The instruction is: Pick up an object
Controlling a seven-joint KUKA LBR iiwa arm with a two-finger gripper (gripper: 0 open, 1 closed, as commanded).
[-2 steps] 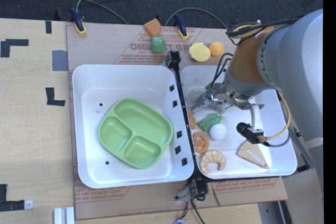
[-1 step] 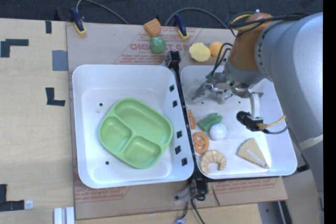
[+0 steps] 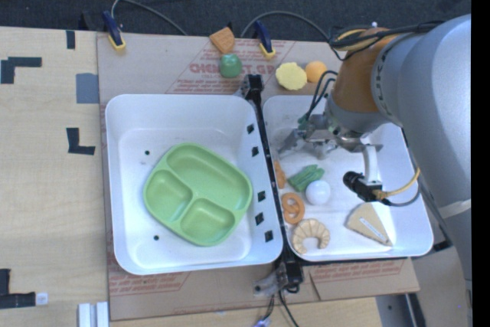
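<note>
- two white bins sit side by side on the tabletop (image 3: 53,165).
- the left bin (image 3: 122,126) holds a green divided plate (image 3: 197,194).
- the right bin (image 3: 409,241) holds a croissant (image 3: 310,233), a pretzel (image 3: 292,206), a white ball (image 3: 318,192), a green vegetable (image 3: 305,176) and a cheese wedge (image 3: 369,224).
- the gripper (image 3: 306,142) is above the right bin, just beside the green vegetable; if its jaws are spread or closed, i cannot tell.

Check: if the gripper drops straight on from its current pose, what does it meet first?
Likely the bare floor of the right bin, upper part. The gripper sits above the green toy and white ball; depth is unclear.
</note>
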